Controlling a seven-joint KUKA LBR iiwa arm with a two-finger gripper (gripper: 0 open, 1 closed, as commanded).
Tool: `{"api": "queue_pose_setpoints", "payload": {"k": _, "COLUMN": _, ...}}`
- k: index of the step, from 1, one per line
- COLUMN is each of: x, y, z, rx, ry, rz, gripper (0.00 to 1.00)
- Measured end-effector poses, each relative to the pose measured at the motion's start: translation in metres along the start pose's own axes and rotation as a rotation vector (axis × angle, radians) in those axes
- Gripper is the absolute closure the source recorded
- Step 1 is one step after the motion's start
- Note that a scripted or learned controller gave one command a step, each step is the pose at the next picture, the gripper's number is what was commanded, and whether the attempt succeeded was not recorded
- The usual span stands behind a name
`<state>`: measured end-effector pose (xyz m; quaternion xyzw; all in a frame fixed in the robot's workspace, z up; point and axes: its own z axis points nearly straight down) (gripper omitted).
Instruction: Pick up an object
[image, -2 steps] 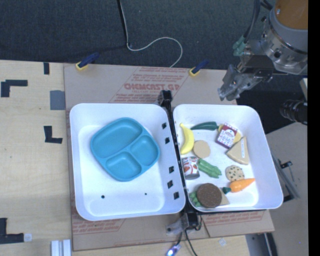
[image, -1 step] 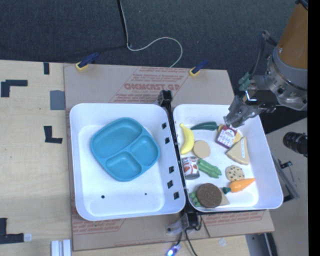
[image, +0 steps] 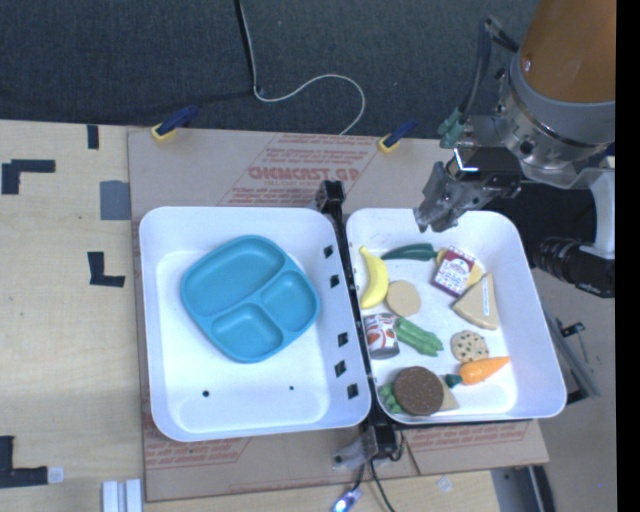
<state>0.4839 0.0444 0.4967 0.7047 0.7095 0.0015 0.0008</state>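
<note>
My gripper (image: 437, 213) hangs over the far edge of the right bin (image: 530, 300), above and just behind a green chili (image: 407, 252). Nothing shows between its fingers, which look slightly apart. Below it in that bin lie a yellow banana (image: 373, 278), a round tan cracker (image: 403, 298), a red-and-white carton (image: 454, 271), a sandwich wedge (image: 480, 303), a small can (image: 381, 335), a green pea pod (image: 419, 336), a chip cookie (image: 468, 346), an orange carrot (image: 483, 369) and a burger patty (image: 418, 391).
The left bin (image: 170, 390) holds a blue three-compartment plate (image: 249, 297). A black divider with clips (image: 340, 290) runs between the bins. Cardboard lies under both, with a white cable (image: 300, 90) behind them. The arm's orange band (image: 575, 45) looms at the top right.
</note>
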Motion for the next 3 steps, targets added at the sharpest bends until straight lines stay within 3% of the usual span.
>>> {"api": "queue_pose_setpoints", "payload": {"k": 1, "x": 0.039, "y": -0.001, "z": 0.101, "rx": 0.016, "ry": -0.003, "rz": 0.002, "gripper": 1.00}}
{"api": "queue_pose_setpoints", "payload": {"k": 2, "x": 0.051, "y": -0.001, "z": 0.121, "rx": 0.008, "ry": -0.002, "rz": 0.005, "gripper": 1.00}}
{"api": "queue_pose_setpoints", "payload": {"k": 3, "x": 0.023, "y": 0.000, "z": 0.098, "rx": 0.003, "ry": -0.001, "rz": 0.007, "gripper": 1.00}}
